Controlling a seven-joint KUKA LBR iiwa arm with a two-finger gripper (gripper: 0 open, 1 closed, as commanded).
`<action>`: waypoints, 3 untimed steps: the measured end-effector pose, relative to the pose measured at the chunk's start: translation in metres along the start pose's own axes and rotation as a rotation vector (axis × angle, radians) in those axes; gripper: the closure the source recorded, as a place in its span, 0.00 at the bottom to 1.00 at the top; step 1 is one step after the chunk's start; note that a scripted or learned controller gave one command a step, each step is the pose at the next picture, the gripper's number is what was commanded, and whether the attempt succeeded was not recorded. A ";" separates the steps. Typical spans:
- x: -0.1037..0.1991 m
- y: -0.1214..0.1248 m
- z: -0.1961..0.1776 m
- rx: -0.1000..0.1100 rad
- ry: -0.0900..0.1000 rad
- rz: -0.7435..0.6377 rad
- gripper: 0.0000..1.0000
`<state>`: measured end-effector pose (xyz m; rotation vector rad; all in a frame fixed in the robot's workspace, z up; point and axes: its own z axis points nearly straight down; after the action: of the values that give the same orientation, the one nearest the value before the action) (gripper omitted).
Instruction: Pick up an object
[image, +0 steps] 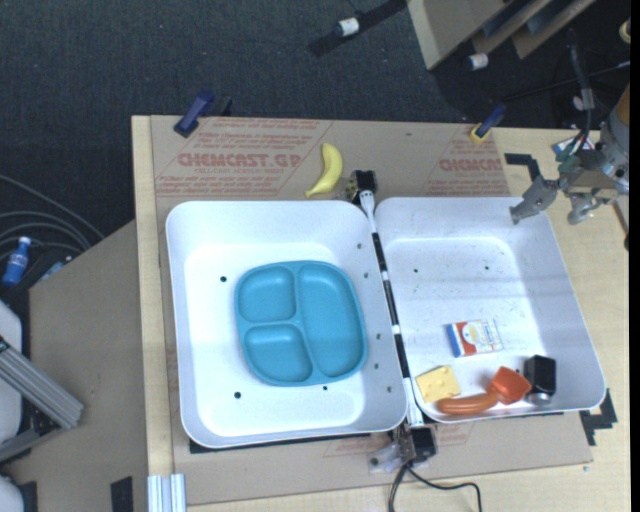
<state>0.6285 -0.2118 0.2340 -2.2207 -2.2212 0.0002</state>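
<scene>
Crowded in the right bin's (560, 262) near corner, well below our tool (556, 196), lie a cheese wedge (437, 383) and sausage (470, 403). We judge the tool, fingers spread apart and clasping nothing, waits above before descending.

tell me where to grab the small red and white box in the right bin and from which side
Take the small red and white box across its shorter sides, coming straight down from above. It lies flat on the floor of the right bin, apart from the yellow cheese wedge and the hot dog, so the gripper likely has room there.
</scene>
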 end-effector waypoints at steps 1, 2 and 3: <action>0.095 -0.011 0.150 0.000 0.001 -0.001 0.00; 0.115 -0.102 0.150 0.002 0.001 0.001 0.00; 0.115 -0.101 0.140 0.000 0.000 0.001 1.00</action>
<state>0.5274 -0.0969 0.0941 -2.2217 -2.2197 -0.0002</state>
